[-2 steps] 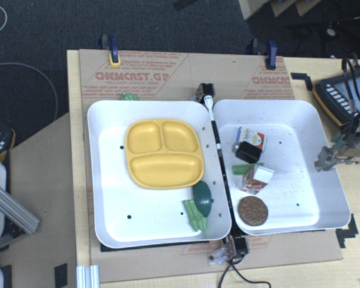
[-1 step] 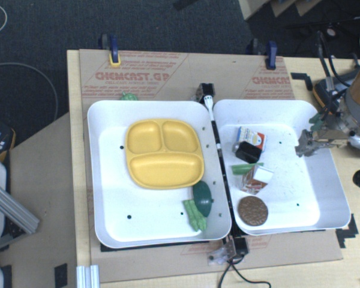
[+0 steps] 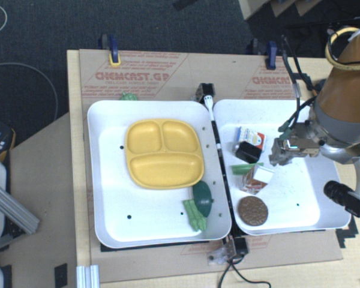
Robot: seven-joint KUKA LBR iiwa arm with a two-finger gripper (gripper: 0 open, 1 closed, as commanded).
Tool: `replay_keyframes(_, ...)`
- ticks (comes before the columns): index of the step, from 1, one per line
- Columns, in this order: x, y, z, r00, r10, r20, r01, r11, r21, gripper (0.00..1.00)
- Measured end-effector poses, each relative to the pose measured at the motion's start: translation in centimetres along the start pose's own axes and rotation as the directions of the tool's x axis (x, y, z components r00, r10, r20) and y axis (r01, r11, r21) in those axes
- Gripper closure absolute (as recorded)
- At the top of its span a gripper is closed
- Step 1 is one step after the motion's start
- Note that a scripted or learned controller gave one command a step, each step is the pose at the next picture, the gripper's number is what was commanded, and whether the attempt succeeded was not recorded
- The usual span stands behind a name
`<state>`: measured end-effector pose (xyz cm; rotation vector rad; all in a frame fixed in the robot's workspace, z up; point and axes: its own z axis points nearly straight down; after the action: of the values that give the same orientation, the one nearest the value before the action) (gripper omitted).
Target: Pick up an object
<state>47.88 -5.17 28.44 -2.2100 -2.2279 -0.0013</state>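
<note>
right, taking the black divider strip (image 3: 217, 146) btw the two bins as the landmark. biggest thing is the left bin (image 3: 108, 179), on the far side of the strip from the arm, w/ a yellow sectioned plate (image 3: 164, 153) sitting mid-bin, well apart from the strip. green soft-looking toy (image 3: 199, 206) lies just beside the strip at its near end, left side. the right bin (image 3: 306, 191) runs along the strip's other side; the arm's gripper (image 3: 283, 150) hangs over it, well to the right of the strip, near the clutter. can't tell from this view how the gripper is set or whether anything is in it.

likely pick targets sit just right of the strip: a brown round disc (image 3: 252, 210) near the strip's lower end, a small packet w/ red and white (image 3: 257, 180) above it, a black block (image 3: 248, 153) about mid-strip, and a white carton w/ blue and orange (image 3: 251, 136) touching or overlapping the block at the back.

judgement: black block looks stiff, light, prob easiest; grip across its short sides. disc is flat, low, prob hard to get under. packet looks thin and crinkly, may slip or fold. carton is light, could crush if squeezed hard; take it across the narrow faces.
</note>
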Motion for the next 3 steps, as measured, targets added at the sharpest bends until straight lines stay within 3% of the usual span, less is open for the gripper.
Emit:
replay_keyframes(1,-0.4,0.1,-1.0,1.000,0.007,0.003,-0.007,1.000,-0.003,1.00)
replay_keyframes(2,0.8,0.2,-6.0,1.000,0.005,0.003,-0.005,1.000,-0.009,1.00)
replay_keyframes(3,-7.3,0.9,-10.4,1.000,0.015,0.008,-0.015,1.000,-0.010,1.00)
